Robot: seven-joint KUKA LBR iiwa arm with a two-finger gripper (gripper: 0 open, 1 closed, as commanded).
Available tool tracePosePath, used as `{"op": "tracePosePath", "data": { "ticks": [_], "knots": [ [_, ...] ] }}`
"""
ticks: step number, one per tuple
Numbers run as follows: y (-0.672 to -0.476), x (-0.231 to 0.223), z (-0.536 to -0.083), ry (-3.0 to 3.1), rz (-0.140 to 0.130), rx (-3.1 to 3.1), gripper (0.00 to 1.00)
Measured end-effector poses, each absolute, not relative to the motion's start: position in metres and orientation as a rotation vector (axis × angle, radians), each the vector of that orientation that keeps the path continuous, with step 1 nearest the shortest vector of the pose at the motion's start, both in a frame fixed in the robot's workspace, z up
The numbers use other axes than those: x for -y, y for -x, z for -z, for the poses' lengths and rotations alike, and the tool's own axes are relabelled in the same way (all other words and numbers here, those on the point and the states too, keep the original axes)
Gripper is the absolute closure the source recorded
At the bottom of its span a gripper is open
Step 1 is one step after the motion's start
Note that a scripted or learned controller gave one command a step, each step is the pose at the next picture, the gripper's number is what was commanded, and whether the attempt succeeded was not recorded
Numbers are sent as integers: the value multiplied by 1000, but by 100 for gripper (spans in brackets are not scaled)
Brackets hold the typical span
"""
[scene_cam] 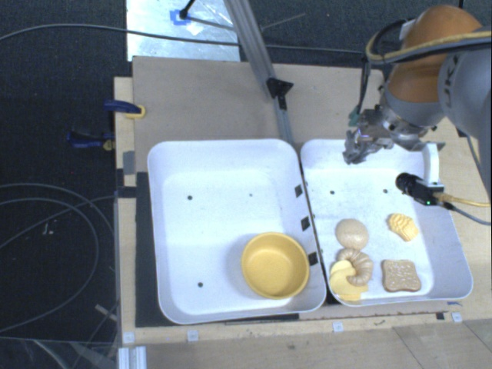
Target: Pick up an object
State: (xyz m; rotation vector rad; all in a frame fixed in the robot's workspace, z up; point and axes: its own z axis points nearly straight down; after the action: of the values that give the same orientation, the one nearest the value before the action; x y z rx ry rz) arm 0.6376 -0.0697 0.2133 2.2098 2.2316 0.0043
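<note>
Down at the front, a round yellow plastic bowl [275, 264] sits in the left white bin [192, 175], near its front right corner. Over in the right white bin [461, 283] there's a cluster: a pale beige rounded lump [351, 231], a curled tan pastry-like piece [358, 265] resting on a yellow disc [344, 280], a flat brown toast-shaped slab [400, 275] and a small ridged yellow shell-like piece [403, 226]. Grey gripper [355, 154] hangs over that bin's back edge, well apart from everything; fingers open or shut, I cannot tell.
</note>
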Motion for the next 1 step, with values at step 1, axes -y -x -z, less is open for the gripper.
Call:
{"op": "tracePosePath", "data": {
  "ticks": [1],
  "knots": [
    [-641, 11, -228, -2208, -6, -2234, 100]
  ]
}}
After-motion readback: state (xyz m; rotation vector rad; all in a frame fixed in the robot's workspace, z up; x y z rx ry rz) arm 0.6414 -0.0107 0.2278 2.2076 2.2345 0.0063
